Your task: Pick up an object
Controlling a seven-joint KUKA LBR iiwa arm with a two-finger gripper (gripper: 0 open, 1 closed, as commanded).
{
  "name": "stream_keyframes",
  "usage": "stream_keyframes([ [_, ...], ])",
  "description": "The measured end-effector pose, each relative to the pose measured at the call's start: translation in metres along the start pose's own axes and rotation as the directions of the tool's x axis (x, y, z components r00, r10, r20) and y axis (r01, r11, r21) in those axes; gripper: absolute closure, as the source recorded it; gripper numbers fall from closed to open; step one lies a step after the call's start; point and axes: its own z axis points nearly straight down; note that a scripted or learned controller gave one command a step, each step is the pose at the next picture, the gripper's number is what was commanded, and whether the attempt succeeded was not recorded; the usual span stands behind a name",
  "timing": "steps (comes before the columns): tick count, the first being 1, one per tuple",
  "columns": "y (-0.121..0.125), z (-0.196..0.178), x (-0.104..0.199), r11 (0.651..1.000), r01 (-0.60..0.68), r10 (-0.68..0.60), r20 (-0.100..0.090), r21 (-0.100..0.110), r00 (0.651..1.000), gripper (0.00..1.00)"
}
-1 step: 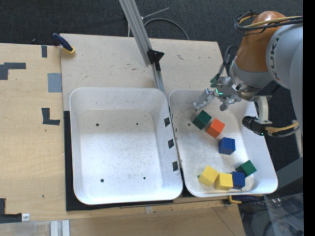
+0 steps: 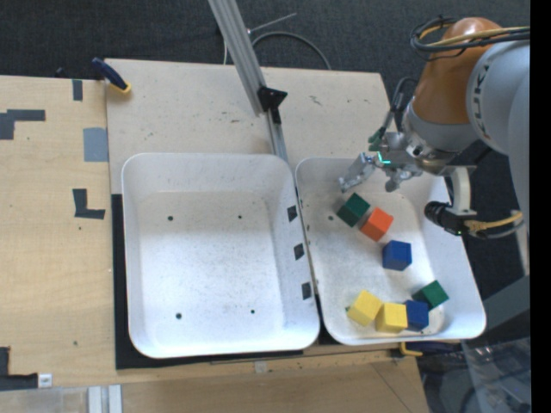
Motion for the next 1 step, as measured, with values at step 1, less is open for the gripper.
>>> stream_keyframes([
  [1,-0.0032,0.0461,0.0068,1.0,-0.001,0.001,0.0,0.004,1.0,0.0],
])
